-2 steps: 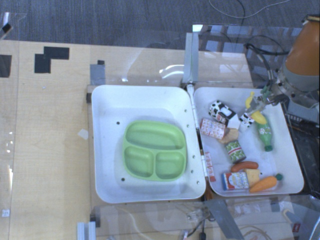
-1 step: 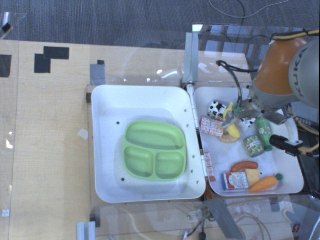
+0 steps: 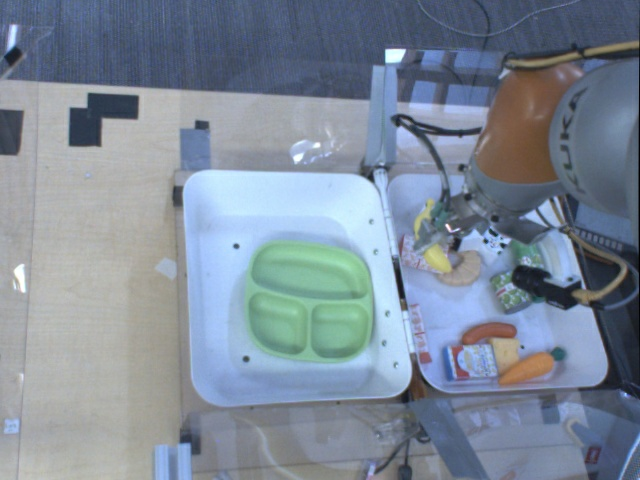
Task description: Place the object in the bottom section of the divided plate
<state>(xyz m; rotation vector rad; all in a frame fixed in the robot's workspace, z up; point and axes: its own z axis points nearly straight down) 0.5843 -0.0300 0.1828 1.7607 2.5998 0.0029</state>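
i see the gripper low in the right bin, over a yellow toy and a tan ring-shaped piece; whether it is apart or clamped, i cannot tell. the green divided plate lies in the left bin. a carrot and sausage sit near the right bin's front edge.

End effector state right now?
End effector: low in the right bin, over the yellow toy; open or closed cannot be told, no grasp visible.
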